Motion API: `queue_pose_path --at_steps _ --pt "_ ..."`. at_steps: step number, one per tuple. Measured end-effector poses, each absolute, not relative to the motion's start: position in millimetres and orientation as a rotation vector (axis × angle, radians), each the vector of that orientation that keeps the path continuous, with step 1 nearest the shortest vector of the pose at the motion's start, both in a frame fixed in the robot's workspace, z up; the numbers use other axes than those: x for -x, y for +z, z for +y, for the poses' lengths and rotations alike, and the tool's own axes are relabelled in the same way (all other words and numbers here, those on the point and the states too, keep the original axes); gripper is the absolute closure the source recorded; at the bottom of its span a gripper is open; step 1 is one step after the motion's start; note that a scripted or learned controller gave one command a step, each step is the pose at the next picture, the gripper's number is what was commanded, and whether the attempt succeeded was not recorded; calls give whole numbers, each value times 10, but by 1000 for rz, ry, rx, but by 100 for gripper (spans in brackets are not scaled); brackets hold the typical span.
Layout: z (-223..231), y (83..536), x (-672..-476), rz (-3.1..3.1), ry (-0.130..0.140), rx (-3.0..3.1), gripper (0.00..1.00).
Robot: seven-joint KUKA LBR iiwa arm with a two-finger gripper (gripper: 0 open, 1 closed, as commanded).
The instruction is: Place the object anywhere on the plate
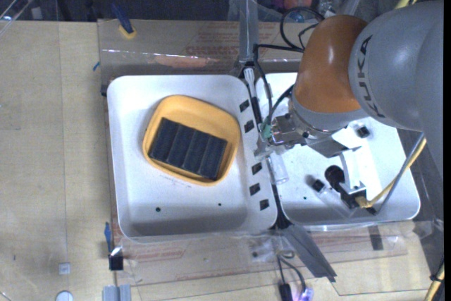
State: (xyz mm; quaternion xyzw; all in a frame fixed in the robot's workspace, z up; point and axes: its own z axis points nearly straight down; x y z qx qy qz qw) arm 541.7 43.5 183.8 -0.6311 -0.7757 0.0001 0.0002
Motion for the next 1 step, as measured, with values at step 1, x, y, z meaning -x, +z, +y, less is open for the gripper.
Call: queue_pose_path --at_steps 1 --pt "432 1839 -5418 -2436 0 1983 0"
